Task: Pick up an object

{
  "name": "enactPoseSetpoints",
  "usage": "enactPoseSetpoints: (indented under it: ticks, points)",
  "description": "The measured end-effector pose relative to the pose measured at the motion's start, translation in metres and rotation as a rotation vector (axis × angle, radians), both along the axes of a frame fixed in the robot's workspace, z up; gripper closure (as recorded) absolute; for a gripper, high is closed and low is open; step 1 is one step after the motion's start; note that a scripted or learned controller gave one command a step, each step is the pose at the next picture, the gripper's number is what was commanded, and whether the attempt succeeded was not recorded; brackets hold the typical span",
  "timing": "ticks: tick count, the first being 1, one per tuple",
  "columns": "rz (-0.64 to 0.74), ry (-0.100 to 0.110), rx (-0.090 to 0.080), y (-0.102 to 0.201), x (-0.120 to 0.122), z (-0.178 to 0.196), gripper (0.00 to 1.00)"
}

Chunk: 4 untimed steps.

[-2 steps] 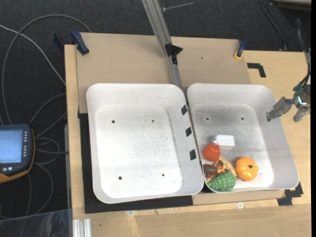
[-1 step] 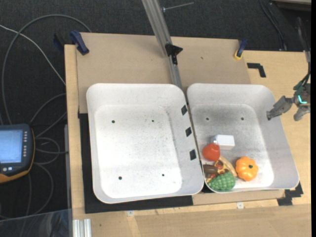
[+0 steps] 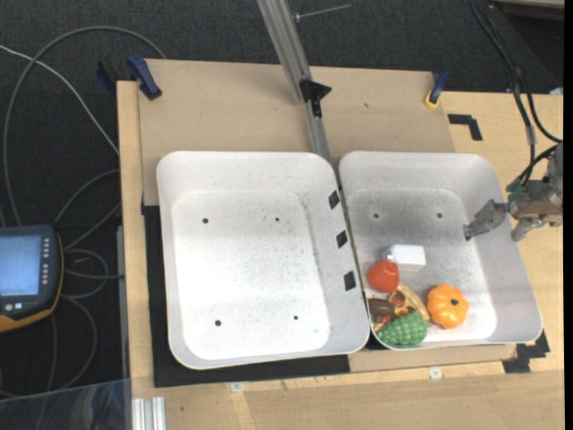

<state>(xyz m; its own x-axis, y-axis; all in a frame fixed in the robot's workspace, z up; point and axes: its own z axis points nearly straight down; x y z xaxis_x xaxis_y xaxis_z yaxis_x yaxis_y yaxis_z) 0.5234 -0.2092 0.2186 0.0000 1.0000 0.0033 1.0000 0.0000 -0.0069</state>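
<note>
Both bins white, speckled with fine dark flecks: left bin (image 3: 179, 195), right bin (image 3: 474, 182). Tabletop (image 3: 233, 106) pale tan wood. Block (image 3: 408, 257) white. Ball (image 3: 383, 276) red. Pumpkin (image 3: 448, 305) orange, green stem. Bumpy toy (image 3: 405, 331) green. Clamps (image 3: 143, 76) blue. Floor (image 3: 54, 16) dark grey carpet.

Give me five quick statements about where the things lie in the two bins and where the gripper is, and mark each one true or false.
1. The small white block lies in the right white bin. True.
2. The orange pumpkin-shaped toy lies in the left white bin. False: it is in the right bin, near the front edge.
3. The round red toy sits just beside the white block. True.
4. The gripper has the green bumpy toy between its fingers. False: the green toy lies on the bin floor, apart from the gripper.
5. The gripper is at the right bin's right side. True.
</note>
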Motion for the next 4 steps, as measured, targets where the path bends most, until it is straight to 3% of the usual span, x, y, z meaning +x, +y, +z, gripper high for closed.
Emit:
enactPoseSetpoints:
  ticks: [2, 3, 4]
  points:
    - [0.0, 0.001, 0.001, 0.005, 0.007, -0.12, 0.0]
    - [0.001, -0.008, -0.002, 0.004, 0.009, -0.105, 1.0]
    - [0.001, -0.015, -0.006, 0.001, 0.011, -0.04, 1.0]
